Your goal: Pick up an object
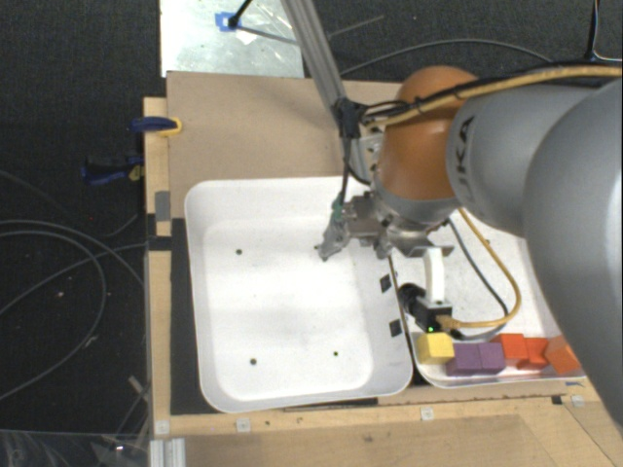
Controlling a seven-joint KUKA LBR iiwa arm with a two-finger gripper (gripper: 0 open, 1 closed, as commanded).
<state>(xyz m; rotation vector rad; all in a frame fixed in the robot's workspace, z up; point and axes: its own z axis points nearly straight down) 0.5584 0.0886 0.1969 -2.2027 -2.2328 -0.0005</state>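
Camera view looks down on a brown desk with two shallow white bins side by side. The left bin is a rounded white tray with four small dark dots on its floor. The right bin is mostly covered by the arm, so just its near edge and a strip of its floor can be seen.

Things to pick lie in that strip, close together along the near rim of the right bin. A yellow block sits furthest left, by the wall next to the left bin. A purple block is just beside it and looks to be touching it. An orange block comes next, and another orange piece lies at the far right, partly hidden under the arm. All look like small plain blocks in flat, solid colours.

The gripper hangs below the orange band, over the far right part of the left bin and well apart from the blocks. It is small and dark against the white, so I cannot tell whether it is released or clenched, and nothing can be seen in it.

A blue clamp sits at the desk's left edge, and loose cables lie on the dark floor.
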